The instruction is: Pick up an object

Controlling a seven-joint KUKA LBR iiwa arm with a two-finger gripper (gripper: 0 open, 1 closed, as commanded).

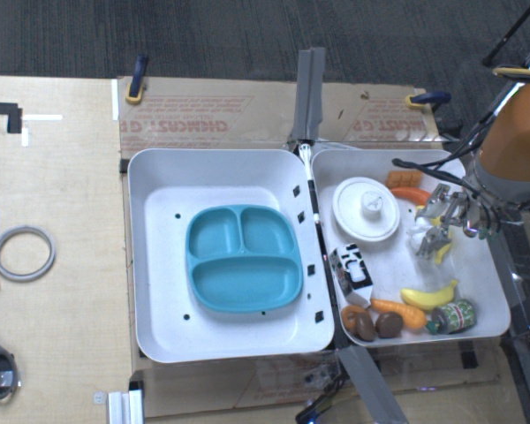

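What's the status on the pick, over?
Gripper low in the right bin, finger state unclear. Nothing seen held. Nearest: white lid to its left, banana below. Blue plate in left bin, far off.

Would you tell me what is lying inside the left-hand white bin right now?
The left bin holds a blue divided plate with three compartments, none holding anything. The bin floor beneath the plate is covered, so anything under it cannot be seen.

A robotics lab: clamped cardboard [274, 113] beneath two bins [146, 237].
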